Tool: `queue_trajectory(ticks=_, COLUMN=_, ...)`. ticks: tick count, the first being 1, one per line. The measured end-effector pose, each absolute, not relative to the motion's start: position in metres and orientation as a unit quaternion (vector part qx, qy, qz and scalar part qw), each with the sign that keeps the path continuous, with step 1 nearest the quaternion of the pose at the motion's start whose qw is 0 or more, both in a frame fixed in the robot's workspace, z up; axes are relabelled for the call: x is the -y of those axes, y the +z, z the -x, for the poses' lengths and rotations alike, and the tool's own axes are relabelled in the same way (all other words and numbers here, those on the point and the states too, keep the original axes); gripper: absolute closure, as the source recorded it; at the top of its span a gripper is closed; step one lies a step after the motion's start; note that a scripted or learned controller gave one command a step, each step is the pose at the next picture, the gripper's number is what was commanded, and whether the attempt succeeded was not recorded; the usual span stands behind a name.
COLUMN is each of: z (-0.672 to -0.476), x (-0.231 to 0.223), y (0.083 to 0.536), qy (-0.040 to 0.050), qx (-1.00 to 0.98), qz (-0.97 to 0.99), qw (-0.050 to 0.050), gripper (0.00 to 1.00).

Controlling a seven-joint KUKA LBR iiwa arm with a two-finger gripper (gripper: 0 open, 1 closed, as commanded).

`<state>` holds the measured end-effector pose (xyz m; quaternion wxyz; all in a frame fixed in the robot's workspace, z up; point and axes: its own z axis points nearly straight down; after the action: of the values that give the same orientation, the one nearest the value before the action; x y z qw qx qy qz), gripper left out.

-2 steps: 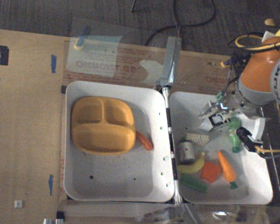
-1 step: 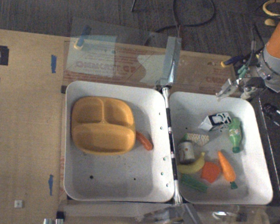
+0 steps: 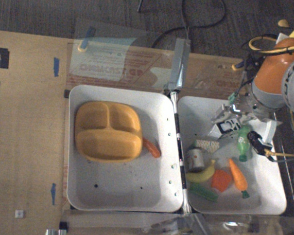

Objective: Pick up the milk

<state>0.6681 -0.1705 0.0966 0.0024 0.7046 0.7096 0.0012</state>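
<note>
A small white carton with a dark label, which looks like the milk [image 3: 229, 126], lies near the back of the right bin [image 3: 268, 203]. My gripper [image 3: 234, 113] hangs directly over it, reaching in from the right under the orange-banded wrist. The gripper's metal parts overlap the carton's top edge, so contact cannot be judged. A green bottle [image 3: 244, 142] lies just to the right of the carton.
The right bin also holds a can [image 3: 195, 158], a banana [image 3: 204, 174], a red piece [image 3: 221, 181], a carrot [image 3: 238, 176], a green vegetable [image 3: 204, 192] and a speckled block [image 3: 207, 145]. The left bin [image 3: 124, 195] holds a yellow divided plate [image 3: 108, 131] and a small orange piece [image 3: 152, 149].
</note>
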Motion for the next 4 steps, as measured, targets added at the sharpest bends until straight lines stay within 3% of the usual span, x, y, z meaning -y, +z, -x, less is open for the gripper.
queue_trajectory(ticks=1, z=-0.63, x=0.141, y=0.093, qy=0.0039, qx=-0.691, qz=-0.723, qw=0.007, gripper=0.0)
queue_trajectory(ticks=2, z=-0.632, x=0.144, y=0.105, qy=0.0059, qx=-0.689, qz=-0.724, qw=0.011, gripper=1.0)
queue_trajectory(ticks=3, z=-0.623, x=0.118, y=0.095, qy=0.005, qx=-0.751, qz=-0.661, qw=0.009, gripper=1.0)
queue_trajectory(ticks=4, z=-0.623, x=0.118, y=0.095, qy=0.0055, qx=-0.751, qz=-0.66, qw=0.009, gripper=0.0)
